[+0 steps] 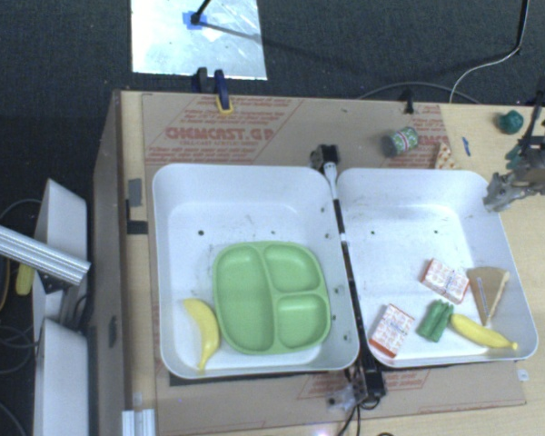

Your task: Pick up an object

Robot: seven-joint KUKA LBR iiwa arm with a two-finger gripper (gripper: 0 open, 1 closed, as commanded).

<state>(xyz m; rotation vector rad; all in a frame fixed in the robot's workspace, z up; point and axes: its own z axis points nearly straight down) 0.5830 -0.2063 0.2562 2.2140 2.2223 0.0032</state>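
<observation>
The right bin (409,198) holds several small items near its front right corner. A red-and-white carton (446,280) lies beside a tan sandwich wedge (489,289). A second carton (392,329), a green pepper-like piece (434,321) and a yellow banana (481,331) lie along the front wall. In the left bin (245,193) rest a green divided plate (272,296) and another banana (203,331). My gripper (502,191) hangs over the right bin's far right corner, above the rim and well apart from every item.
A small striped can (401,141) and a teal object (511,121) sit on the bench behind the right bin. A blue clamp (221,87) stands at the bench's back edge. The right bin's far half is bare white floor.
</observation>
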